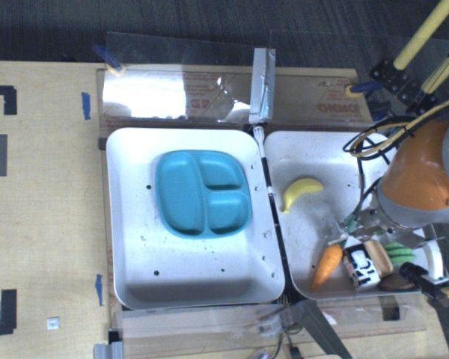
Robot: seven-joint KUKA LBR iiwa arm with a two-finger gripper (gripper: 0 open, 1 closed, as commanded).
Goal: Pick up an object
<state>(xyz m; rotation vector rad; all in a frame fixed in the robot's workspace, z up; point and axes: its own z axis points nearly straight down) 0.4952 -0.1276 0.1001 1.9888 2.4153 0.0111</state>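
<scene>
The right bin [314, 155] holds a yellow banana [301, 192] near its left wall. An orange carrot [328, 265] lies at the bin's front, with a black-and-white block [361, 267], a tan piece [379, 257] and a green item [401, 254] crowded to its right. The arm, with its orange band [423, 174], comes in from the right. My gripper [351, 232] hangs low over the bin, just above the carrot's top end and the black-and-white block. Its tips are buried in the clutter.
A blue divided plate [204, 193] lies in the middle of the left bin [135, 260]. A clear upright panel [179, 88] stands behind the bins. Yellow rods [426, 28] and cables [378, 137] sit at the back right.
</scene>
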